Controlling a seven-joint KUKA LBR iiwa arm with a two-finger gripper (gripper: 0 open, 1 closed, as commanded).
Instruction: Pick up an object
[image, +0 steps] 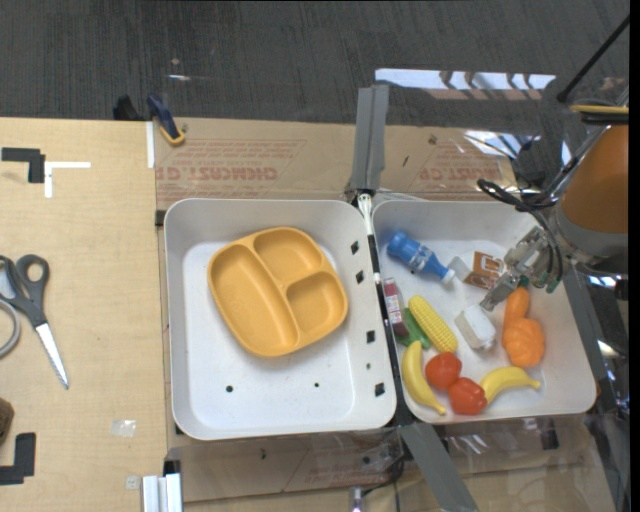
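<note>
1. The gripper (512, 282) was seen low over the right bin (575, 400), directly above an orange carrot-like piece (517, 303) lying against an orange fruit (525, 342); whether the jaws were apart or together could not be told.
2. The arm (598, 190) was reached in from the right, angled down toward the bin's right side.
3. Two bananas (507, 381), two tomatoes (443, 370), one corn cob (432, 322) and one blue bottle (415, 254) were counted there; one yellow divided plate (277, 290) was counted in the left bin (185, 400).

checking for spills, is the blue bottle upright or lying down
Lying down: the blue bottle rests on its side on the right bin's floor, cap end toward the corn cob.
</note>
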